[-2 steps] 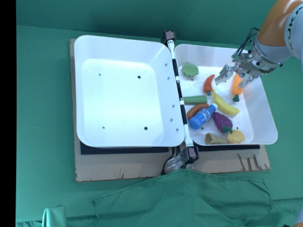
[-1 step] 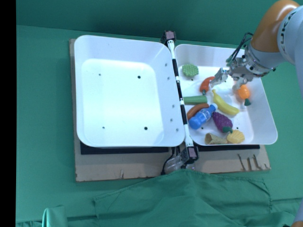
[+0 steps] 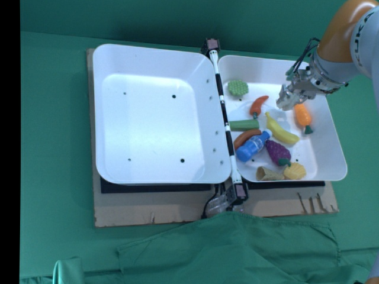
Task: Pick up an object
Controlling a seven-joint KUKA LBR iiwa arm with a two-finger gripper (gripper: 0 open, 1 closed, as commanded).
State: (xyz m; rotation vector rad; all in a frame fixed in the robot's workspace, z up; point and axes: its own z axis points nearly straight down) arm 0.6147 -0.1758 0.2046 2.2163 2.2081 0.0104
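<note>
**Camera view: gripper low over the right bin's upper corner, no grasp confirmed**

Camera view shows the gripper (image 3: 288, 99) low over the upper right part of the right bin (image 3: 331, 158), with the arm (image 3: 349, 28) reaching in from the upper right of the frame. Whether the gripper is released or clenched I cannot tell; its tip is a pale blur and nothing can be seen caught in it.

Nearest to it is the orange carrot (image 3: 303, 116), just below and to the right of the tip. Its long axis runs roughly up and down the frame, tilted slightly, with the green top end pointing toward the lower right. Whether the gripper touches it I cannot tell. A yellow banana (image 3: 281, 130) lies just below, its length running from upper left to lower right, and a small red pepper (image 3: 258, 105) sits to the left.

By my reading, the step in hand is the approach or descent onto a chosen toy, most likely the carrot. The next move would call for closing across the carrot's narrow width, square to its long axis, then lifting straight up clear of the banana.

The left bin (image 3: 154, 64) sits alongside on the counter (image 3: 59, 99).
</note>
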